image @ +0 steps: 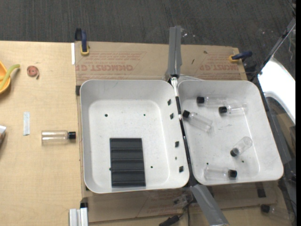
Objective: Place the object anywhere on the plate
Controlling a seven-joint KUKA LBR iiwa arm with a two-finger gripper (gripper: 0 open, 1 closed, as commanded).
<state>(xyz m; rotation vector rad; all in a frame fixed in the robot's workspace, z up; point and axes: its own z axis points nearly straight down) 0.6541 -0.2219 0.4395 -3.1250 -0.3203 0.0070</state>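
A black ribbed rectangular plate (127, 162) lies flat in the front part of the left white bin (94, 126). Several small clear vials with black caps lie on their sides in the right white bin (263, 126). One vial (198, 120) lies near the divider and another (230, 109) behind it. A third vial (241, 146) lies toward the right, and others are at the back (207, 100) and along the front wall (218, 174). All vials lie apart from the plate, in the other bin.
A larger clear bottle with a black cap (56, 136) lies on the wooden bench left of the bins. A grey bar (175, 51) runs back from the bins' joint. A white curved body (277, 84) stands past the right bin's far corner.
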